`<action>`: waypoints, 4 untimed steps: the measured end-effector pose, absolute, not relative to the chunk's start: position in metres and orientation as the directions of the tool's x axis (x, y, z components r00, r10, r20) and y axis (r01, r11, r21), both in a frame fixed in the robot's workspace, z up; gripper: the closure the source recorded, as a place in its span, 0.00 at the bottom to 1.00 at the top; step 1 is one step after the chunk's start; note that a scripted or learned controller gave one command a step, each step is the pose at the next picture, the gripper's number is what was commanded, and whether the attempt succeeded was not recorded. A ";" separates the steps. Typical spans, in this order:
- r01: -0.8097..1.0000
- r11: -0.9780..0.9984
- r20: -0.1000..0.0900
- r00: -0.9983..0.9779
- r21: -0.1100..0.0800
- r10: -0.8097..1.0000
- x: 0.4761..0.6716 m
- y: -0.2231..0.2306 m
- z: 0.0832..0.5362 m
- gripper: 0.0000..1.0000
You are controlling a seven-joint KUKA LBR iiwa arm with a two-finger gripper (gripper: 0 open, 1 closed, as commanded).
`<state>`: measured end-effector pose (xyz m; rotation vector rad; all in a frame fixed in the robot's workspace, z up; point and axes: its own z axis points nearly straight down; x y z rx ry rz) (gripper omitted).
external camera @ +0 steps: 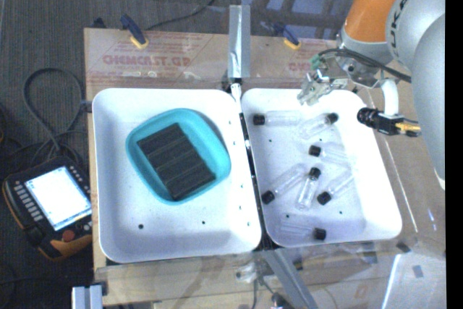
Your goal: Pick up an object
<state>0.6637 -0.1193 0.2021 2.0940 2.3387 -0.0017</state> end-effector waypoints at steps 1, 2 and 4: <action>0.994 0.110 -0.003 -0.110 0.000 0.994 0.663 -0.120 0.202 0.00; 0.983 -0.182 0.001 0.182 -0.002 0.983 0.610 -0.199 0.095 0.00; 0.999 -0.032 -0.004 0.032 0.010 0.999 0.580 -0.192 0.091 0.00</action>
